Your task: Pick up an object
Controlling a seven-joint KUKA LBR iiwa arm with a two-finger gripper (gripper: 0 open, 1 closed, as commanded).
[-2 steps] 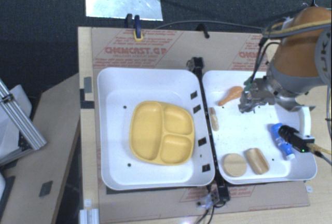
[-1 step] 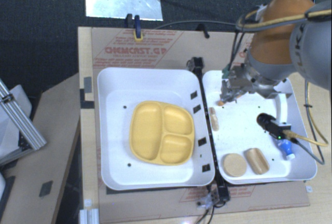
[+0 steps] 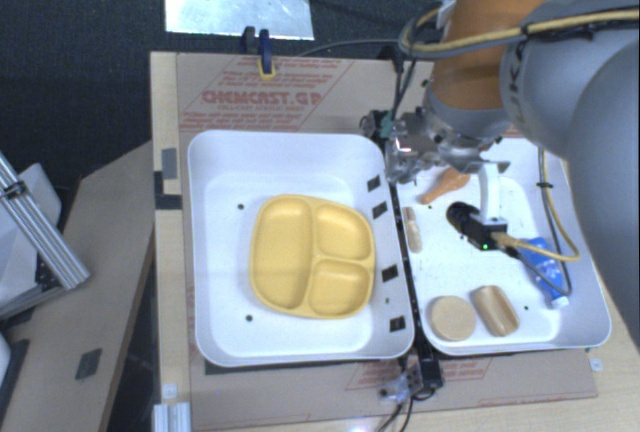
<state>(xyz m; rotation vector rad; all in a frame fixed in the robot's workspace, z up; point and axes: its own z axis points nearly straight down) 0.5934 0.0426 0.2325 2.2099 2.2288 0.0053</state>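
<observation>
My gripper (image 3: 404,160) hangs low over the far left corner of the right bin (image 3: 585,320), close to the wall between the two bins. An orange carrot-shaped piece (image 3: 444,186) lies just to its right, partly under the wrist. A small tan stick (image 3: 411,228) lies along the bin's left wall, in front of the gripper. Nearer the front sit a round tan disc (image 3: 452,317) and a brown bread-like loaf (image 3: 494,309) side by side. A blue packet (image 3: 546,270) lies toward the right wall. I see nothing held in the gripper.
A yellow divided plate (image 3: 311,255) lies in the middle of the left bin (image 3: 220,220). The grey arm with its orange band (image 3: 490,30) covers the far right part of the right bin. A metal rail (image 3: 40,230) stands off the bench at left.
</observation>
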